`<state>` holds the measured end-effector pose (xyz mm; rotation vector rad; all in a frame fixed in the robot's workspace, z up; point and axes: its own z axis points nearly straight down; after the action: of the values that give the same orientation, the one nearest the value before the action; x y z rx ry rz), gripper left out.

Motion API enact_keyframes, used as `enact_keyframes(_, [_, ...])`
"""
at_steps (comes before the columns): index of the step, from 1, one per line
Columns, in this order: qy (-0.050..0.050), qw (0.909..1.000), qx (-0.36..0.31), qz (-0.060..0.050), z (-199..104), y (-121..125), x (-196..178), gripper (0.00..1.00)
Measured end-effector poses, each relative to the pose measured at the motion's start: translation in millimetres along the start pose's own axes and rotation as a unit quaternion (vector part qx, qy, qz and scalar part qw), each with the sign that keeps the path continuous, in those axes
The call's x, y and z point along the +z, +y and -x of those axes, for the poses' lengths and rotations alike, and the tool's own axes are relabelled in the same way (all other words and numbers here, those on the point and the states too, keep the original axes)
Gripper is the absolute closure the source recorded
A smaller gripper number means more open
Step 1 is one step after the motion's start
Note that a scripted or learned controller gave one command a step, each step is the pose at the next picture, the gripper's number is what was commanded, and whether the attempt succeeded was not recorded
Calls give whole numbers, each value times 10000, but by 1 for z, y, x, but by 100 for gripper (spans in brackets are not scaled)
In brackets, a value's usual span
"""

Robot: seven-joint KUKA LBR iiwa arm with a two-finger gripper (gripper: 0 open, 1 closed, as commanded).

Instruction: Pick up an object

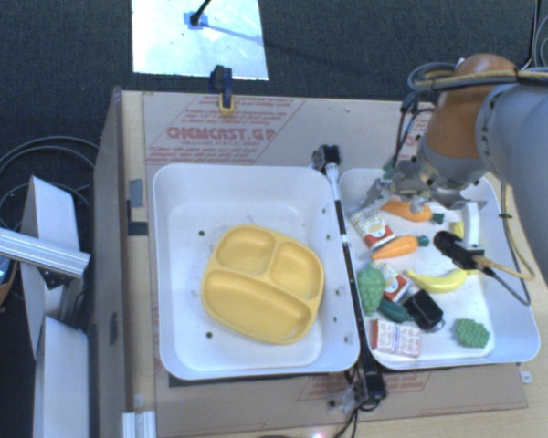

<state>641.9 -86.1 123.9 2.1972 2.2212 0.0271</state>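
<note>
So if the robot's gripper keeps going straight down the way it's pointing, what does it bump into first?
Probably the orange carrot-like toy just below the gripper, at the back of the right bin. Depth is hard to judge from this slanted view.

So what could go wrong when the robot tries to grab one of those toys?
1. The right bin is crowded: the orange carrot, the banana and the green broccoli lie close together, so the gripper might bump neighbours or catch two.
2. The gripper sits low near the bin's far rim, so it could scrape the wall.
3. The small toys may slip away.
</note>
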Motion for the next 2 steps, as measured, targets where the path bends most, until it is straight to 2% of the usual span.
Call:
enact_keyframes(1, [36,9999,63,-88,34,0,35,0])
enact_keyframes(2, [21,10000,32,-49,32,3,21,100])
